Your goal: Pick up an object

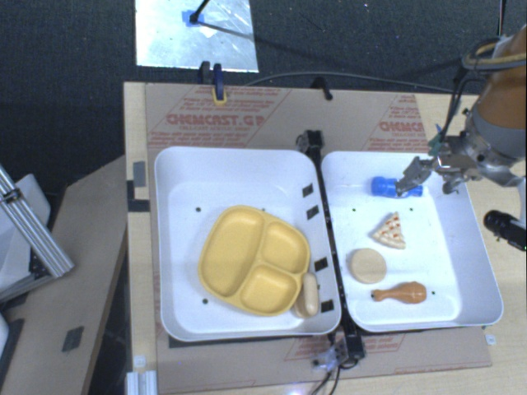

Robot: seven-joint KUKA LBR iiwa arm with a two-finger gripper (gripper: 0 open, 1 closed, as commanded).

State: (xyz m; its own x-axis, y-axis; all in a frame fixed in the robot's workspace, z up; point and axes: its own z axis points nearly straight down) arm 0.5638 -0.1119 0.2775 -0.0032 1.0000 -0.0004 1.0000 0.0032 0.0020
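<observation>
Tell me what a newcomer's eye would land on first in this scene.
First, the large yellow plastic divided tray lying in the left white bin. Next, the grey arm's gripper reaching in from the right, over the far part of the right white bin, right beside a small blue plastic cylinder. Nearer the camera lie a toy pizza slice, a round tan disc and a brown toy drumstick.

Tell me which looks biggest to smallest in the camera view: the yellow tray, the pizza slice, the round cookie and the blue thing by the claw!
1. Yellow tray, by far the biggest.
2. Round cookie and pizza slice look about the same, so I won't rank them.
3. Blue thing seems smallest, but the claw partly hides it, so I'm unsure.
</observation>
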